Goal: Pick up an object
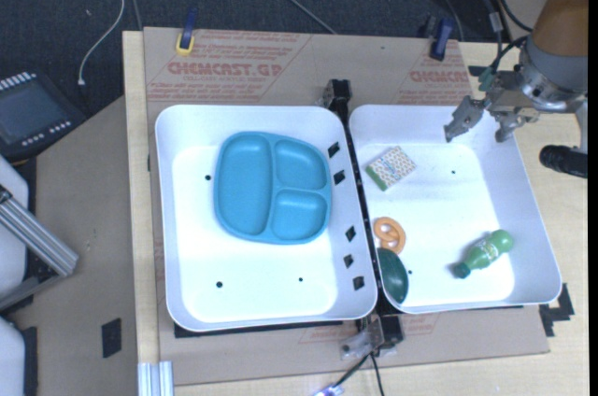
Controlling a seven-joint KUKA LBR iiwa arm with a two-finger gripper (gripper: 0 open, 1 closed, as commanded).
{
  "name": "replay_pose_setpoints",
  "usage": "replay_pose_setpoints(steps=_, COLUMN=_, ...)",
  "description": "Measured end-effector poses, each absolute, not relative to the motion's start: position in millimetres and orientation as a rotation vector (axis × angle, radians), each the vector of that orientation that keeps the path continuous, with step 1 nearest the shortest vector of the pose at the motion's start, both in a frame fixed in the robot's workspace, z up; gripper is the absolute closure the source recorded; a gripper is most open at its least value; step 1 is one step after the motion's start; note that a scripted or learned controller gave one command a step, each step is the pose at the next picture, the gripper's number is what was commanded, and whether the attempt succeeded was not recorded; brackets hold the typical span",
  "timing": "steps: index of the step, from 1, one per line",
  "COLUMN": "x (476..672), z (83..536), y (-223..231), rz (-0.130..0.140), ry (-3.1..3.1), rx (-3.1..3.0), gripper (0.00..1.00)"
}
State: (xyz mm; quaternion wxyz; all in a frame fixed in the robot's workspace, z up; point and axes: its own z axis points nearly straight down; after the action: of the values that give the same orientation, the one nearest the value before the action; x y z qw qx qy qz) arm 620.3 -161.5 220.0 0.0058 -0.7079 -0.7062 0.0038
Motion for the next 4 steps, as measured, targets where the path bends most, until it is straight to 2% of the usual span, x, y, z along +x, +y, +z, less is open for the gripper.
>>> replay_pose_setpoints(steps=1, x=623.1, z=227.5, y=-161.2, rz=0.000, ry=-2.221, rx=-2.221, gripper=0.00)
replay_pose_setpoints(steps=2, x=623.5, z=164.8, y=-164.3, rz=0.006, ry=-2.217, rx=-2.217, gripper=0.00)
replay_pose_setpoints(steps=4, x=615.2, z=83.2, y=-165.2, rz=0.003, ry=-2.219, rx=-2.218, gripper=0.00)
